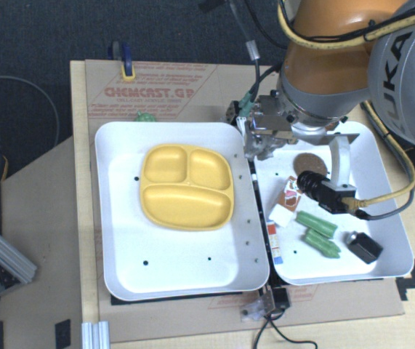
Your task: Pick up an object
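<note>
Two green pods [316, 224] are lying in the right bin [338, 271]; your claw [262, 142] is hanging over its left rim, grip impossible to tell, so you should be centring squarely over one pod before descending

The grey arm [407, 64] comes in from the upper right of the view and bends downward, its orange band [338, 9] large and close to the camera at the top edge. Below the band the grey wrist [316, 97] narrows and points down and a little to the left. The hand [265, 133] sits at its lower left end, a cluster of metal parts seen from above.
</note>
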Available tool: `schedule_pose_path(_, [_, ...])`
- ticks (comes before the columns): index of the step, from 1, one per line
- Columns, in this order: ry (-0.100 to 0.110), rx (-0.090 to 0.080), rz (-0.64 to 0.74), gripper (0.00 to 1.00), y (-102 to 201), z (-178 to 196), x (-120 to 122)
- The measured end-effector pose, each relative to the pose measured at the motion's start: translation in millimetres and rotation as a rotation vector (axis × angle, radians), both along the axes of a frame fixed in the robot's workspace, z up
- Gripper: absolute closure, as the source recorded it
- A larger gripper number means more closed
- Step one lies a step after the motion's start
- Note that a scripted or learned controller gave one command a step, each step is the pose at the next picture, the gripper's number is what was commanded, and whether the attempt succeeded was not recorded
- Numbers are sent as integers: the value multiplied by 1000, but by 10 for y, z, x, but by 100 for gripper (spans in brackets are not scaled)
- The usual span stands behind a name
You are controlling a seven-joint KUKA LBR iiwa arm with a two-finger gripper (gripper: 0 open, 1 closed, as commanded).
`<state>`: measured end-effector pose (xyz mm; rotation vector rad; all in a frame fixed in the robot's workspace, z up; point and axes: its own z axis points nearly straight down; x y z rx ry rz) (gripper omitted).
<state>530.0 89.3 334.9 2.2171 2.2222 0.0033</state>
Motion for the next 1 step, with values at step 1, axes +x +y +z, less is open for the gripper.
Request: schedule_pose_path(1, [-2, 0, 1, 100, 3, 102, 6])
